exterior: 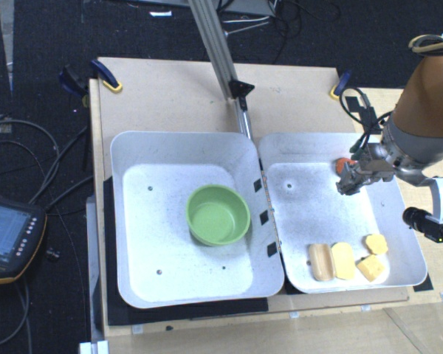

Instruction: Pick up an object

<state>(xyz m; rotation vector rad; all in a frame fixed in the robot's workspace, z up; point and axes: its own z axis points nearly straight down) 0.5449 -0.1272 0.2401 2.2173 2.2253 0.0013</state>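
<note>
Near objects: four pale pieces lie in the near right corner of the right bin [399, 220]: a tan bun-like roll [320, 261], a pale yellow block [343, 260] touching its right side, a yellow chunk [371, 268] just right of that, and a small yellow piece [376, 243] a little farther back.
Relation to end effector: the cluster lies nearer than the end effector [348, 186] and well apart from it, with bare bin floor between; the small yellow piece is the closest of the four.
End effector: it hangs over the far right part of the right bin, dark, with an orange-red spot at its left side; I cannot tell how it stands or whether anything is in it.
Arm: the grey arm [421, 135] with its orange band reaches in from the right, above the bin's right wall.
Left bin: a green bowl [218, 214] sits upright near the middle of the left bin [136, 161], well apart from the end effector, with both bins' inner walls between them.
Counter: the light counter [170, 94] carries both bins side by side.
Far: a slanted metal pole [214, 35] rises from the far edge, between the bins.
Far left: a handheld pendant [7, 238] with a screen lies off the counter.
</note>
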